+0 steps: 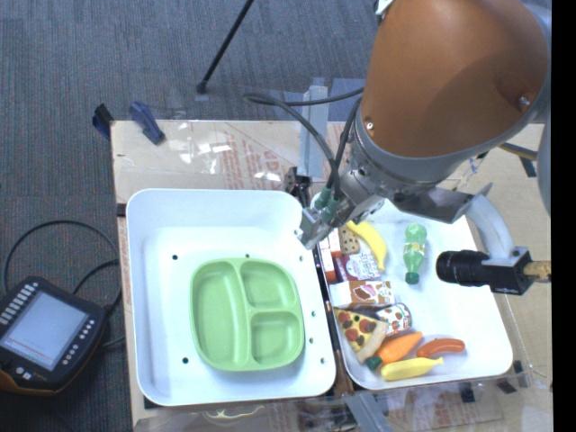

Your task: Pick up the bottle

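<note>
The bottle (414, 252) is small and green with a pale cap end. It lies in the right bin (490, 331), near its back and right of a banana. My gripper (325, 216) hangs under the big orange-banded wrist, over the seam between the two bins. It is well to the left of the bottle and apart from it. The arm's body hides the back part of the right bin.
A green divided plate (247, 313) sits in the left bin (153, 241). The right bin also holds a banana (371, 241), snack packets (362, 266), a pizza slice (358, 329), a carrot (400, 345) and a sausage (441, 346). A black cylinder (472, 268) juts in right of the bottle.
</note>
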You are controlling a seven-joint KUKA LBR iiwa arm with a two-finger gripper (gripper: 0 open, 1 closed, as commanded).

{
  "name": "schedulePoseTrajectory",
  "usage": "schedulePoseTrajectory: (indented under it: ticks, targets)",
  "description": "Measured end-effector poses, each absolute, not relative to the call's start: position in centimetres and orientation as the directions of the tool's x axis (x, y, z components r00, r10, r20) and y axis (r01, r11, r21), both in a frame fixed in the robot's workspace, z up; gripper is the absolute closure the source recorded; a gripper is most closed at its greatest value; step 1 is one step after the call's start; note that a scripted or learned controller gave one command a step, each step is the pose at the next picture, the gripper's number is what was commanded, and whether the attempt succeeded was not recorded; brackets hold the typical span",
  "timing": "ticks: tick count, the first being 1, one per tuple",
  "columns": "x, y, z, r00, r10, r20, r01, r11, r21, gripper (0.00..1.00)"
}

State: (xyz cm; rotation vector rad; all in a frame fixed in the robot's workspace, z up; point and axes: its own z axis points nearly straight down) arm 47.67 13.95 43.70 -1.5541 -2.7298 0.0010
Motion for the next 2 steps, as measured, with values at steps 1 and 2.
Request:
schedulePoseTrajectory:
  ticks: [1, 2]
  targets:
    - [47.7, 12.8, 43.7, -0.497, 0.868, 0.0, 0.868, 0.497, -0.002, 1.0]
    - [47.6, 22.0, 43.6, -0.549, 0.836, 0.0, 0.836, 0.549, -0.002, 1.0]
